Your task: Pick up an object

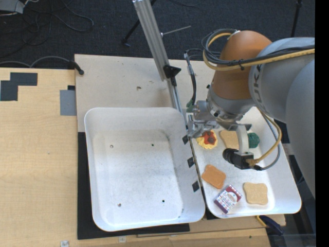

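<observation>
The right bin [291,201] holds several small objects. A yellow and red toy food piece [208,140] lies near its left wall. My gripper [198,126] hangs low at the bin's upper left, right next to that piece on its upper left side. An orange wedge [213,176], a toast slice [255,193] and a red and white packet [227,198] lie toward the front. A tan slice [230,138] and a green item [253,139] sit partly under the wrist. I cannot see anything held.
The left bin [95,153] sits beside the right one, their walls touching. A slanted metal rail [154,40] rises behind the bins. A black cable loop [237,158] hangs from the wrist over the right bin. The bulky arm covers the bin's back right.
</observation>
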Tool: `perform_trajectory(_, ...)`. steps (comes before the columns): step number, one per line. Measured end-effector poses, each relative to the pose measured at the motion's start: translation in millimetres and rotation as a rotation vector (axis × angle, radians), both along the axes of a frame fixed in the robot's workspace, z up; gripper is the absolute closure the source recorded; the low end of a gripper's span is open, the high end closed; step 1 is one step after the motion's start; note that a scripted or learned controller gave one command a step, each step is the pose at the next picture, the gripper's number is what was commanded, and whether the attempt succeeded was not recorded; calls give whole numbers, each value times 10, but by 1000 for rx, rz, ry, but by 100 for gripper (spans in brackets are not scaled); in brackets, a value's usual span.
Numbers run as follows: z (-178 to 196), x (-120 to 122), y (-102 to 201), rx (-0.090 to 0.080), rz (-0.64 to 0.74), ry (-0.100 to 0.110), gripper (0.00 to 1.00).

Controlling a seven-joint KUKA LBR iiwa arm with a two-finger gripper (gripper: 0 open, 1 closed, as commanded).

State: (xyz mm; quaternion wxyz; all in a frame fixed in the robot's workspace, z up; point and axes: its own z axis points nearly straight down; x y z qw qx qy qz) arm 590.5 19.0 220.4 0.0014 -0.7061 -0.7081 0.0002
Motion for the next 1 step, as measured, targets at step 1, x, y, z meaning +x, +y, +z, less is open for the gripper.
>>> perform_trajectory(1, 138, 149, 486, 0, 1, -1, 100)
